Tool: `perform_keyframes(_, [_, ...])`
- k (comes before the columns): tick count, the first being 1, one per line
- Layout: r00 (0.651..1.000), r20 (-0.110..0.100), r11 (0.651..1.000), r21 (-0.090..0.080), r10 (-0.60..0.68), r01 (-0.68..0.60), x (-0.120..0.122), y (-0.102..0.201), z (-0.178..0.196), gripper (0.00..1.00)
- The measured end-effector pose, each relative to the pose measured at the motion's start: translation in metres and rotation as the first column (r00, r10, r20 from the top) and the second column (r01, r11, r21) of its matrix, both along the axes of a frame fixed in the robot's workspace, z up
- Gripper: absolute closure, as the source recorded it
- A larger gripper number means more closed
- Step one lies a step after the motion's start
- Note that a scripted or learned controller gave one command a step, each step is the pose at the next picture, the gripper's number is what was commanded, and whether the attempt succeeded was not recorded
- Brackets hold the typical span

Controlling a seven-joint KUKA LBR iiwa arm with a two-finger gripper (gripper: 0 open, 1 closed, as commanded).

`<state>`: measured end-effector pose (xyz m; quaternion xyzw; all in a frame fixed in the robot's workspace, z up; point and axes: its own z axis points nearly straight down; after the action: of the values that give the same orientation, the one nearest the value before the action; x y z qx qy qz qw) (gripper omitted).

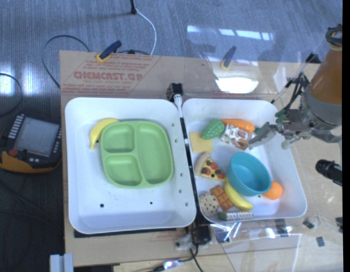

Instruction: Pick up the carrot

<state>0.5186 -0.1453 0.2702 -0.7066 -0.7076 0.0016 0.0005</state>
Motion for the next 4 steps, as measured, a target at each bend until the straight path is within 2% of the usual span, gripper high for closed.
perform_keyframes(1, [1.0, -0.004, 1.0, -0.003, -0.023, 0.023, -0.037, -0.078, -0.044, 0.0])
perform_keyframes(2, [0.981, -0.006, 0.981, 0.007, 0.193, -0.193, -0.037, -0.069, -0.161, 0.0])
perform_keyframes(3, [0.928, 0.002, 0.928, 0.001, 0.373, -0.373, -0.035, -0.077, -0.15, 0.0])
perform_keyframes(4, [0.845, 0.008, 0.845, 0.003, 0.534, -0.534, -0.03, -0.076, -0.177, 0.0])
